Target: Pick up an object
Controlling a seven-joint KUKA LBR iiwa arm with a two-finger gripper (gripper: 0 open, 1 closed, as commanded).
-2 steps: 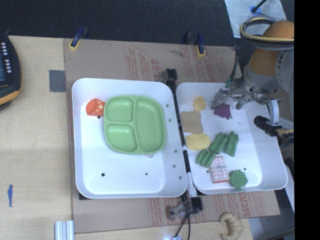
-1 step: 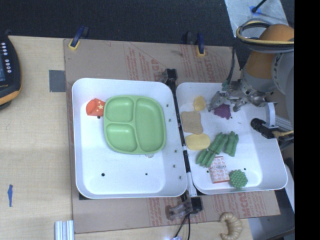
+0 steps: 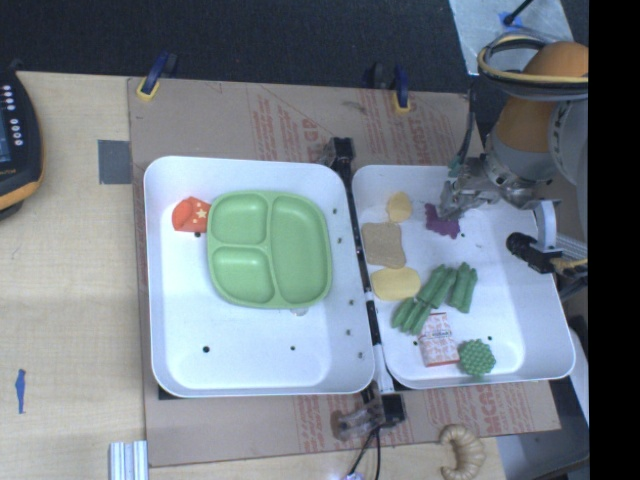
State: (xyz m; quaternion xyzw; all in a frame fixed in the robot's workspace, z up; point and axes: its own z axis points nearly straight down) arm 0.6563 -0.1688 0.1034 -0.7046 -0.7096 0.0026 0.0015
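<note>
My gripper (image 3: 455, 200) hangs low over the back of the right bin (image 3: 530, 298), its tip right above a small purple piece (image 3: 442, 222). Around that piece lie a small yellow round piece (image 3: 399, 207), a tan slice (image 3: 383, 244), a yellow oval piece (image 3: 396, 284), a bunch of green beans (image 3: 438, 294), a small red-and-white packet (image 3: 437, 339) and a green broccoli floret (image 3: 476, 357). The left bin (image 3: 180, 358) holds a green divided plate (image 3: 270, 248) and a red piece (image 3: 190, 214) at the plate's left edge.
The arm's grey body with its orange band (image 3: 535, 88) fills the upper right. A black bracket (image 3: 535, 251) sticks out over the right bin's right side. A pendant (image 3: 15, 138) lies at the far left of the bench, and clamps hold the cardboard at the back.
</note>
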